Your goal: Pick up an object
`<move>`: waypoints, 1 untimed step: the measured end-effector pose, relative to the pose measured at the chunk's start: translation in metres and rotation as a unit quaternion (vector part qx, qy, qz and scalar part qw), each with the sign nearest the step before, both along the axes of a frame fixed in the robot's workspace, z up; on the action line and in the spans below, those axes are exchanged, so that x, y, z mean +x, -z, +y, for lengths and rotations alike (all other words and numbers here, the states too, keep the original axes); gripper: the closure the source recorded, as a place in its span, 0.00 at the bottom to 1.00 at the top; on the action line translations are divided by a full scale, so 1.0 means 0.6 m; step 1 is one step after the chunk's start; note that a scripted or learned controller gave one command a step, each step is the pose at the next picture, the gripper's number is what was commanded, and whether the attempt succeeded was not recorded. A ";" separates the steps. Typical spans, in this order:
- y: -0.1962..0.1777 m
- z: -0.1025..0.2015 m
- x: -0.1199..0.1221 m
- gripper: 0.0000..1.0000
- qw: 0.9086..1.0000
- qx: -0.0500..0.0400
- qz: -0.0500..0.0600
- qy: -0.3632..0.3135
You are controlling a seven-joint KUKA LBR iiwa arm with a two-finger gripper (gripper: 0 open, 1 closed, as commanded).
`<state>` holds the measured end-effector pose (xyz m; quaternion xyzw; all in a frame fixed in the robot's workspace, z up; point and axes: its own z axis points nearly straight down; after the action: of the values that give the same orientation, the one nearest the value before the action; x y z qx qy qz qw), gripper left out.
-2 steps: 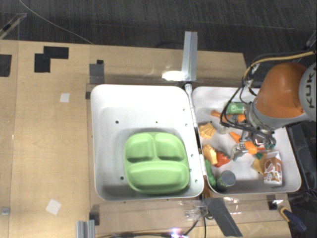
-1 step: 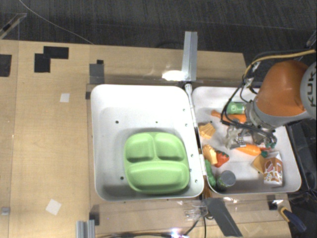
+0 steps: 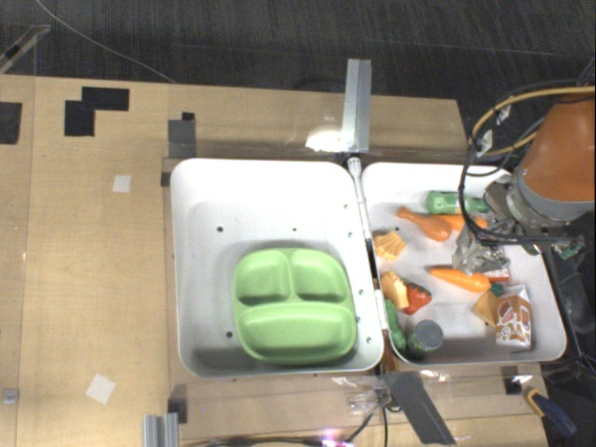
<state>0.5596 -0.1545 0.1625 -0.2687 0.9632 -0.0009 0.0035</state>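
The right bin (image 3: 549, 343) holds several toy foods. Among them are an orange carrot (image 3: 458, 278), an orange drumstick-shaped piece (image 3: 426, 223), a green piece (image 3: 444, 201), a yellow crinkled piece (image 3: 389, 244), a yellow and red piece (image 3: 407, 294), a grey can (image 3: 427, 334) and an orange-and-white snack bag (image 3: 511, 318). My gripper (image 3: 478, 252) hangs low over the right half of this bin, just above the carrot's right end. Nothing can be seen held in it.
The left bin (image 3: 200, 203) holds a green divided plate (image 3: 293, 303) in its front half. A metal post (image 3: 358, 110) stands at the back between the bins. Cables loop around the arm's orange wrist band (image 3: 563, 152) at the right.
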 end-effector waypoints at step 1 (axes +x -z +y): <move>0.002 0.002 -0.001 0.00 1.000 0.001 0.001 0.000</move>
<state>0.5592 -0.1534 0.1613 -0.2689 0.9632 0.0001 0.0027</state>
